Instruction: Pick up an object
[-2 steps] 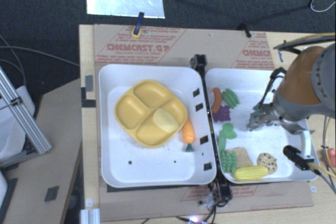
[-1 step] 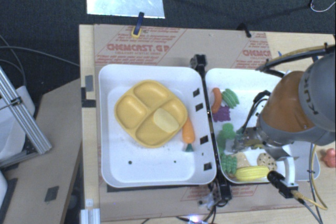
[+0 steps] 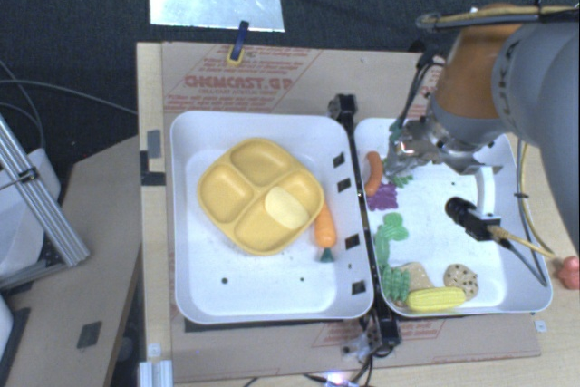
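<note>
Camera view: I see left bin point(image 3: 195, 285) holding yellow plate point(image 3: 260, 195), carrot point(image 3: 324, 228); right bin point(image 3: 512, 281) holding corn point(image 3: 436, 299), cookie point(image 3: 461, 278), grapes point(image 3: 384, 195). Claw point(image 3: 400, 160) above grapes, grip unclear.

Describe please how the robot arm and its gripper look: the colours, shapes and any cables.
The thick rounded grey arm carries a broad orange band above the wrist. Below it sits a metallic silver-grey wrist block, ending in the small two-finger gripper with dark and greenish parts. A thin dark cable runs down beside the wrist.
</note>
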`<action>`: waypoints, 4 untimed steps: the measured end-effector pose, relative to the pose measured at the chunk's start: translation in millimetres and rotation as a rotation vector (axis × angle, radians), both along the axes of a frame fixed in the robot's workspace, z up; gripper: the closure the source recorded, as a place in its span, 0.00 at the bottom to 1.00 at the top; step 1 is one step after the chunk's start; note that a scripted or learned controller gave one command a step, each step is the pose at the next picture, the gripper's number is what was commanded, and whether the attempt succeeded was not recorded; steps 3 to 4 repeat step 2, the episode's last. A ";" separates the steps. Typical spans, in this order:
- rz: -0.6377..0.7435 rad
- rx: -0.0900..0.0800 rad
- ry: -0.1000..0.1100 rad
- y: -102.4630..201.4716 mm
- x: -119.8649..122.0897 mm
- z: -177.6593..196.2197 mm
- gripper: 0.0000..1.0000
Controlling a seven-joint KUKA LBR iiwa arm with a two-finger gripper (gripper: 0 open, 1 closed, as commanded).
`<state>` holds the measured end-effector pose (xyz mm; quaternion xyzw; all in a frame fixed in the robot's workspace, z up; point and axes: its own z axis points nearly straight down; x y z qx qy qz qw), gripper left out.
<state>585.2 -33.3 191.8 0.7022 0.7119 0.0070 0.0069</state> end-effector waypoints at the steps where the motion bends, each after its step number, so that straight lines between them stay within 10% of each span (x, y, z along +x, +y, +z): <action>1: -0.013 0.002 0.024 11.8 -90.4 7.3 1.00; 4: -0.013 0.000 0.019 11.8 -98.5 18.4 1.00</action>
